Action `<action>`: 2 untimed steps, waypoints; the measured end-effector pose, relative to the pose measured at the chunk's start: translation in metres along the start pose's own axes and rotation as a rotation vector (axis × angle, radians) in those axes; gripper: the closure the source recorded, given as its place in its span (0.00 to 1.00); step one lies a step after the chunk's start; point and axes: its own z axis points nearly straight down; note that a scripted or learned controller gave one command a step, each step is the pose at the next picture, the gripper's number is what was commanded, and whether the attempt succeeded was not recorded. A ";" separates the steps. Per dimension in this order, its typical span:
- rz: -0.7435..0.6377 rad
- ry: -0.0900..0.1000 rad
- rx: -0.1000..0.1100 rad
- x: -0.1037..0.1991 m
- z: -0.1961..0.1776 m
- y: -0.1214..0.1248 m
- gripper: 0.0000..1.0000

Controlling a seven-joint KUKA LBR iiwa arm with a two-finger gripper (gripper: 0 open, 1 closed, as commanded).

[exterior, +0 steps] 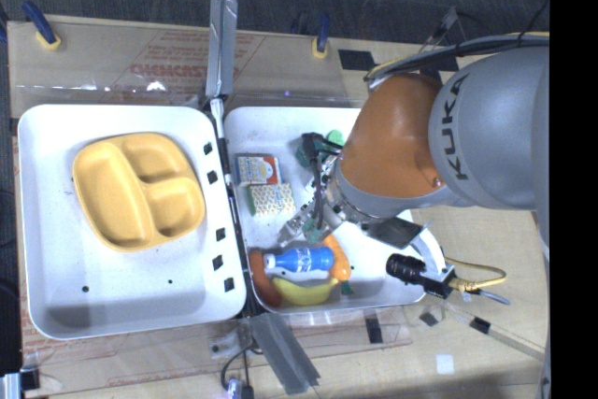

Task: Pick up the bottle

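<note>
- Grey and orange, the arm (439,145) reaches in from the right and covers much of the right bin (271,121), its orange band hanging over the bin's middle.
- Wooden table (103,51) carries the two white bins side by side, with blue clamps (39,23) along its far edge.
- White left bin (47,229) holds a yellow divided tray (138,190) with three compartments, lying towards its far left.
- At the arm's tip, the hand (313,218) points down over the middle of the right bin, just far of the bottle; whether it is released or clenched I cannot tell, and nothing shows between its tips.
- Blue bottle (304,261) with a white cap lies on its side at the near edge of the right bin, cap to the left, resting on a yellow banana (301,293) and beside an orange item (339,263).
- Two small packets (258,170) lie in the left part of the right bin, one far, one nearer.
- Dark green object (316,146) sits far in that bin, partly under the arm.
</note>
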 end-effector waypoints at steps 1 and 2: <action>-0.314 -0.004 -0.003 -0.028 -0.001 0.068 0.00; -0.278 -0.001 0.000 -0.116 0.068 0.040 0.00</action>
